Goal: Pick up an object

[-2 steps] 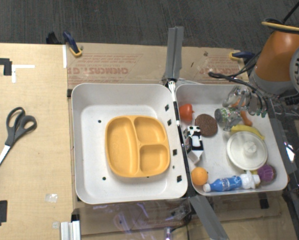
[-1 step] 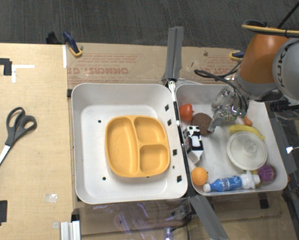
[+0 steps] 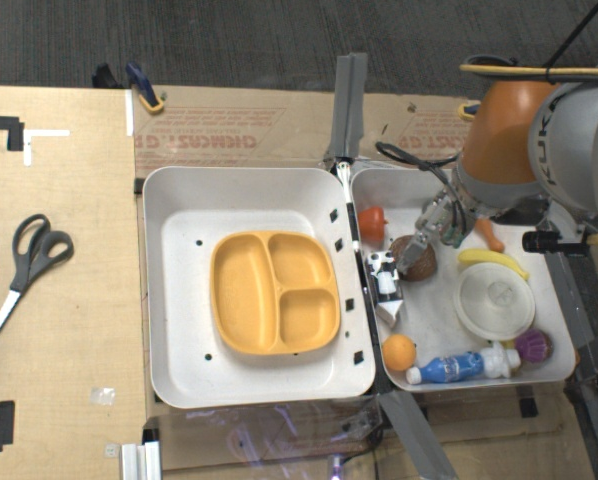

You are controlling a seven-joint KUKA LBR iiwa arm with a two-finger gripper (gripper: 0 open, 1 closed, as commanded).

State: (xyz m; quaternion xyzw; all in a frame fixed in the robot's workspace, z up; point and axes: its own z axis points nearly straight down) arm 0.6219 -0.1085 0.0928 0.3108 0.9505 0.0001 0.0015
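Scissors (image 3: 27,258) lie near the bench (image 3: 69,368) left edge, black handles up, blades pointing down-left. Left bin (image 3: 169,298) holds a yellow divided plate (image 3: 276,292) in its middle, three compartments, lying flat. Grey divider bar (image 3: 348,108) runs back from the seam between the bins.

Right bin (image 3: 434,343), by its left wall: red tomato-like item (image 3: 372,222) near the back-left corner, a small black-and-white object (image 3: 383,271) just in front of it, an orange (image 3: 399,352) at the front-left corner. Blue-and-white bottle (image 3: 461,366) lies on its side along the front edge, just beside the orange. Brown round object (image 3: 416,258) sits left of centre, under the tool (image 3: 431,232). Tool tip is touching or just over it; cannot tell if the fingers are apart or together, contact hidden. White round lid or bowl (image 3: 494,303) sits right of centre, a yellow banana (image 3: 493,262) touching its back rim, an orange carrot-like piece (image 3: 490,234) behind that. Purple item (image 3: 534,346) at the front-right corner, next to the bottle cap end. Arm (image 3: 539,138) comes in over the back-right corner, orange band above the wrist.
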